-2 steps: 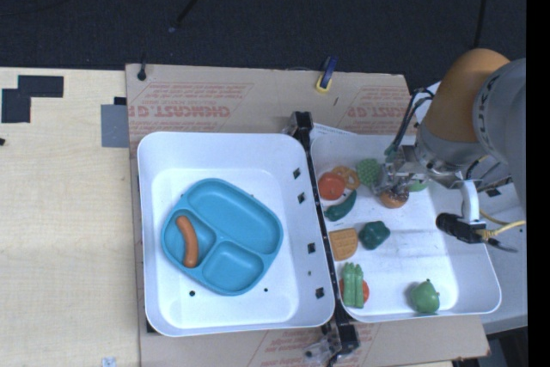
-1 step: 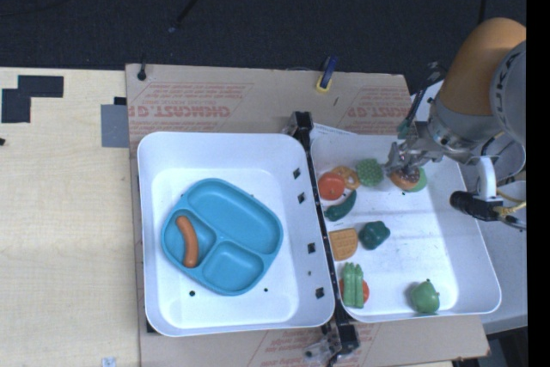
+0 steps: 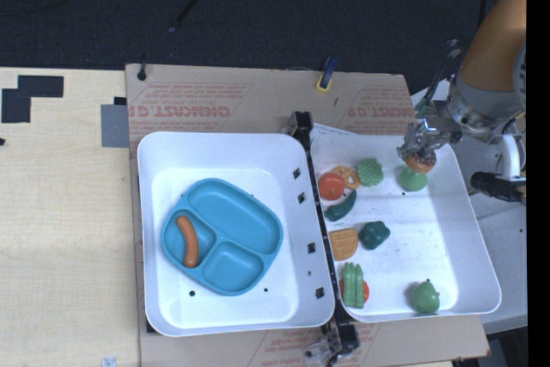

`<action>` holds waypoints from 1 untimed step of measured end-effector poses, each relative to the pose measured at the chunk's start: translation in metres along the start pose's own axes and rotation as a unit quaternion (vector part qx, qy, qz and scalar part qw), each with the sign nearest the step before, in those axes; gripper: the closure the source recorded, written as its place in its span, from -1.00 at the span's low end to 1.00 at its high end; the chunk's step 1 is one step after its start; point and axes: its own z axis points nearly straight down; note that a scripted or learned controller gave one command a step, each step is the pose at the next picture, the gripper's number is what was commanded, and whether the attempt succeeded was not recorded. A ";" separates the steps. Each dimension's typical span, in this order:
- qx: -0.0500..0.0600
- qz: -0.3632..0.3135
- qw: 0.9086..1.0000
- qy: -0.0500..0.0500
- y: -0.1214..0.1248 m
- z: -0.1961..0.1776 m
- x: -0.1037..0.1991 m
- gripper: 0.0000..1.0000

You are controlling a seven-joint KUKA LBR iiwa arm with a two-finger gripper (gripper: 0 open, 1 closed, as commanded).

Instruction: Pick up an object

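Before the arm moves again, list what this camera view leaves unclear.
- Hand: small and blurred against the right bin; open or shut cannot be told.
- Orange-and-green item right under the hand: its top is covered by the hand, so gripped or merely touched is unclear.
- Red and orange pieces by the divider: overlapping, with blurred outlines.
- Arm: cut off by the right edge.
- Blue-and-yellow thing on the cardboard: too small to identify.

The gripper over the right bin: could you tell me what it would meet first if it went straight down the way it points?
Most likely the green-and-orange toy directly under the gripper, near the right bin's back edge. The two overlap here, so the gap between them is unclear; they may already touch.
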 end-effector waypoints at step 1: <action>0.001 0.000 1.000 0.001 0.000 -0.020 0.000 1.00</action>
